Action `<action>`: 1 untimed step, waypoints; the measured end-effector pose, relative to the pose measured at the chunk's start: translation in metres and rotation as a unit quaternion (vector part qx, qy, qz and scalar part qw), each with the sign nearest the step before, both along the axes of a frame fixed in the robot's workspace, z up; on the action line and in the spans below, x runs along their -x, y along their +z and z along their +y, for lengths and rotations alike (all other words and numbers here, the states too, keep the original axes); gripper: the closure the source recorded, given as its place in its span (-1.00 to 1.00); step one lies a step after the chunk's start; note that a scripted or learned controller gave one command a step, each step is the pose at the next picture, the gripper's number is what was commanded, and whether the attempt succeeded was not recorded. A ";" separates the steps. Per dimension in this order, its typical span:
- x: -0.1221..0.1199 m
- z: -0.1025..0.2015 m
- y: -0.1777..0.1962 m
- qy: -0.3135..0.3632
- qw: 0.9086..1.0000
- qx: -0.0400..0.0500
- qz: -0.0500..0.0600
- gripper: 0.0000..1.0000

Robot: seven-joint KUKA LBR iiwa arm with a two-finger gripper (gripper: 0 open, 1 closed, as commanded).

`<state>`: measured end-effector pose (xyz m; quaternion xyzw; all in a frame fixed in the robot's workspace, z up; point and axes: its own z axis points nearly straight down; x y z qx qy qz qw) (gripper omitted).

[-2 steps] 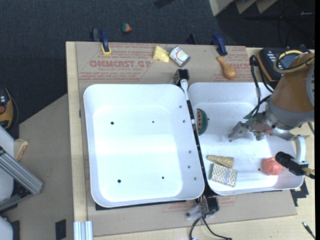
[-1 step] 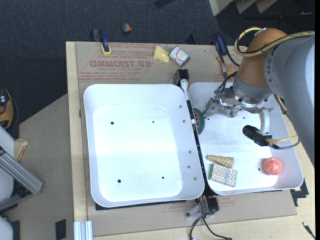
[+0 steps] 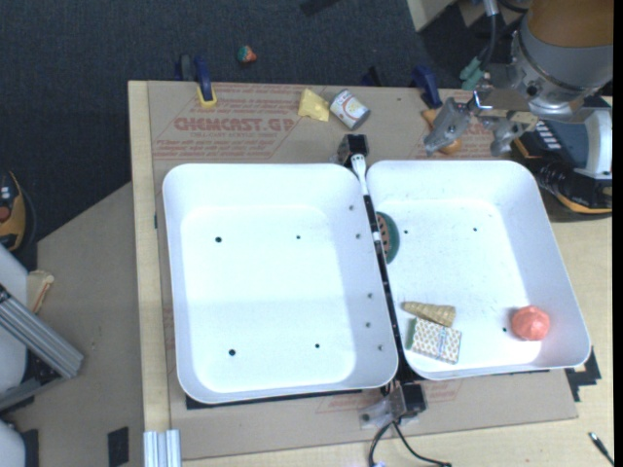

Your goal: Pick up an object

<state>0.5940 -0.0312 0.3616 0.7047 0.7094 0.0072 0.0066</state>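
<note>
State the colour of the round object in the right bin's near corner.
Pinkish red: the round object shows plainly in the camera view, near the right bin's front edge.

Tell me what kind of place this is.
Most likely a robotics lab bench set up for grasping trials. Two shallow white plastic bins sit side by side on a brown cardboard sheet, a grey robot arm with an orange band hangs over them, and loose cables trail off the front edge.

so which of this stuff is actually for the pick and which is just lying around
For the pick, in the right bin:
- cone
- patterned packet
- pink ball
- pincer

Lying about, outside the bins:
- yellow piece
- small box
- blue clamps
</note>
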 end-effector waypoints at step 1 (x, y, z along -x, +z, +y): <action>0.000 -0.003 0.000 -0.002 1.000 0.001 0.007 1.00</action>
